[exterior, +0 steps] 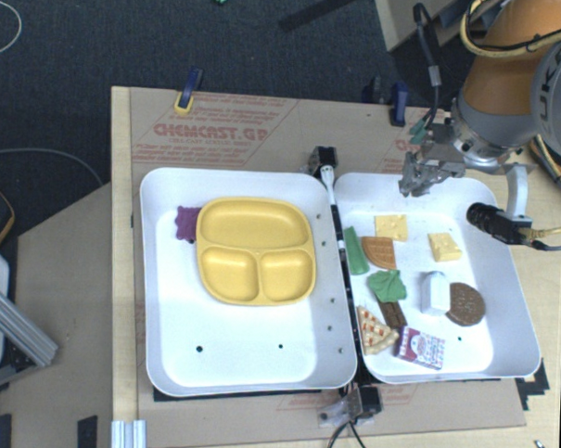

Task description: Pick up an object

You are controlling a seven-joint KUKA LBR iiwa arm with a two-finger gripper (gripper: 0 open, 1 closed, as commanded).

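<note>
My gripper (pixel 422 181) hangs over the far edge of the right bin (pixel 514 303), with nothing seen between its fingers. Several small food items lie in that bin. A flat yellow cheese slice (pixel 390 226) lies closest, just below the gripper. A yellow cube (pixel 444 246) sits to its right. Further forward are a green stick (pixel 355 250), an orange-brown wedge (pixel 379 252), a green leaf (pixel 387 286), a white block (pixel 435 290), a brown round cookie (pixel 465 304), a dark bar (pixel 393 314), a waffle slice (pixel 376 332) and a red-and-white packet (pixel 420 347).
The left bin (pixel 165 306) holds a yellow compartment plate (pixel 256 250) with a purple item (pixel 186 222) at its left side. A black clip (pixel 322 159) sits at the far end of the seam between the bins. Both bins rest on a cardboard sheet (pixel 220 128).
</note>
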